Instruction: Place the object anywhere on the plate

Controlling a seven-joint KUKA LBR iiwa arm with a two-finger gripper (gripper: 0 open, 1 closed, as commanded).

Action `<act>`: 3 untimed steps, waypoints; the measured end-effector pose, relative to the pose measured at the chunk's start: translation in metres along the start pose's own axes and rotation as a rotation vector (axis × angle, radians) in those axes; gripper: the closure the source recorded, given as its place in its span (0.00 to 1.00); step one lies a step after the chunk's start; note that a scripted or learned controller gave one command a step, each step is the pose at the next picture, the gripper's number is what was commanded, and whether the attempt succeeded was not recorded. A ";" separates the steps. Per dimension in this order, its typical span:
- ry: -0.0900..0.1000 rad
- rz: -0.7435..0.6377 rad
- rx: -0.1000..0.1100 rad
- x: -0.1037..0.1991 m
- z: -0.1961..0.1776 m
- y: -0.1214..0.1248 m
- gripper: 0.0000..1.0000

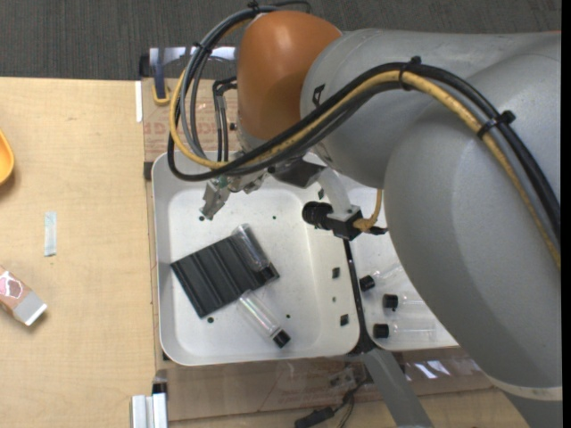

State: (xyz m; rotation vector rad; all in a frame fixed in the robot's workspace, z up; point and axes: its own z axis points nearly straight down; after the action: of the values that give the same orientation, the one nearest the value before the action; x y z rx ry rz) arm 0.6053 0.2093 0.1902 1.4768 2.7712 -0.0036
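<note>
A smooth, matt grey arm casing (464, 176) with a glossy orange band (277, 69) carries rubbery black and yellow cables (375, 83). The white bin (169, 328) looks like smooth, slightly shiny plastic. In it lie a ribbed matt black plastic block (219, 275) and a clear glossy tube (259, 315). The bench top (71, 150) looks like pale matt wood.
</note>
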 end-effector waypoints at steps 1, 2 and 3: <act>0.001 0.306 0.003 0.015 0.093 -0.002 0.00; 0.000 0.306 0.003 0.015 0.093 -0.002 0.00; 0.000 0.306 0.003 0.015 0.093 -0.002 0.00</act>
State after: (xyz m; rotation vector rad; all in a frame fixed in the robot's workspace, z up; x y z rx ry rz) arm 0.5959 0.2204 0.0971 1.8832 2.5145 -0.0069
